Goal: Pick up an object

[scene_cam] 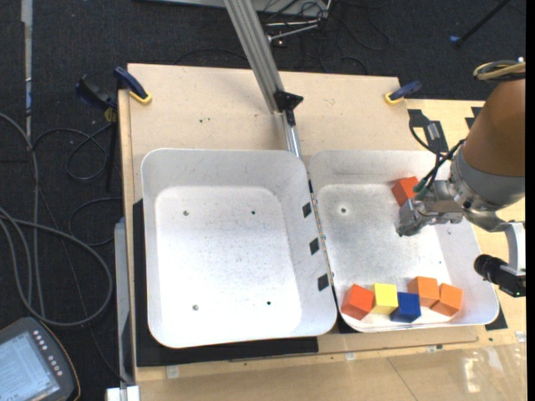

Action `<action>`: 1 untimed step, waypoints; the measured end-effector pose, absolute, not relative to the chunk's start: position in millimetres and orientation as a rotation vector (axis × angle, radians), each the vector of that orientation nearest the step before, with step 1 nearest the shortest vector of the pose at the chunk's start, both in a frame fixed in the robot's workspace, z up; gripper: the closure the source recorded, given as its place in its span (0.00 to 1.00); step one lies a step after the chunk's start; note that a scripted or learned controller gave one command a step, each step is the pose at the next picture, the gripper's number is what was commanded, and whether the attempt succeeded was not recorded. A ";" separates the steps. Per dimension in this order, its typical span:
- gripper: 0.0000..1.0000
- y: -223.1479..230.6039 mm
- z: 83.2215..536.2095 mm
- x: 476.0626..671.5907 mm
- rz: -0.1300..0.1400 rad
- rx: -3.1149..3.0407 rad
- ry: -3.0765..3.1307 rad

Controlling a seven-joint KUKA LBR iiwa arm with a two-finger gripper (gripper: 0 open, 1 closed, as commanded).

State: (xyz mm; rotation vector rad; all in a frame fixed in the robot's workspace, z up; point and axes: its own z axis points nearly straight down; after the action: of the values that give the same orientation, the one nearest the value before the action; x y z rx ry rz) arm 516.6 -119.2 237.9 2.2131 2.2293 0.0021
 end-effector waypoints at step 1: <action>1.00 -70.0 227.9 526.4 0.000 2.214 2.232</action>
State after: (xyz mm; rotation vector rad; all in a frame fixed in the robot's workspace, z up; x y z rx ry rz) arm 526.4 -70.0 227.9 2.2143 2.2316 -0.0001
